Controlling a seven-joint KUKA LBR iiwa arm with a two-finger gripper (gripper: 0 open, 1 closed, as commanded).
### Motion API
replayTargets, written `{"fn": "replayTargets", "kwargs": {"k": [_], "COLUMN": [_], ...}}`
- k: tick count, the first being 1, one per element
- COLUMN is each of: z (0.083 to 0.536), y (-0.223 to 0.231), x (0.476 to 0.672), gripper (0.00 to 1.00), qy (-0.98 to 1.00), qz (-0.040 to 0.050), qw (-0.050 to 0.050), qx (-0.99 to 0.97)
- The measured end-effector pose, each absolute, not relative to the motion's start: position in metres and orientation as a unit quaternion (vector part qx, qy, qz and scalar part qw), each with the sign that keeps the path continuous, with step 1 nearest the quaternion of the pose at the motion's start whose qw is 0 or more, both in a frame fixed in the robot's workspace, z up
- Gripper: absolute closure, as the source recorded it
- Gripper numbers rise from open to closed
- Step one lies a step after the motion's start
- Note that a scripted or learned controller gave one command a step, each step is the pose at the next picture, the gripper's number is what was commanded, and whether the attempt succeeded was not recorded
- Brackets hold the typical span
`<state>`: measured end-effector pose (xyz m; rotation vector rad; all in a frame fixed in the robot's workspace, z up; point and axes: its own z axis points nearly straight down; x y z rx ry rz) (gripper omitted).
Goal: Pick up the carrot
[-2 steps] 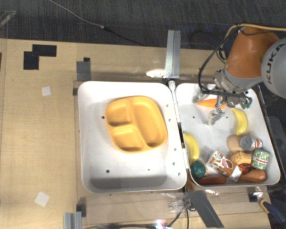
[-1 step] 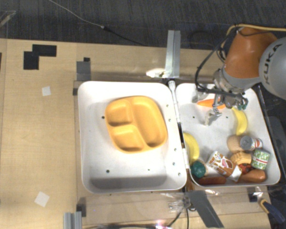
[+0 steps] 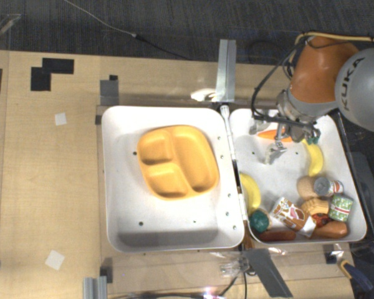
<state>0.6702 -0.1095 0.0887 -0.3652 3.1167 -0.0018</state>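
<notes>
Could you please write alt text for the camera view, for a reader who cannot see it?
The arm's end effector hangs over the upper part of the right bin, right at an orange carrot. A banana lies to its right, with more toy food heaped in the bin's lower corner. The left bin holds a yellow divided plate.

Grey arm lettered KUKA — orange band above the wrist, black cables looping beside it.
</notes>
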Motion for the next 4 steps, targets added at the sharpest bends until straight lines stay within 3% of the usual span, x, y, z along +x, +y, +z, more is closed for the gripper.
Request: {"fn": "replayTargets", "kwargs": {"k": [1,2,3,4], "z": [0.104,0.225,0.202,0.104], "y": [-0.108,-0.089,-0.126,-0.098], "x": [0.675,0.622,0.612,0.642], "gripper": [1.00,1.00,1.00,1.00], "qy": [0.993,1.000,0.988,0.994], "qz": [-0.0025,-0.0009,0.0002,0.0010], "qw": [0.013,0.011,0.004,0.000], "qx": [-0.118,-0.026,0.155,0.113]}}
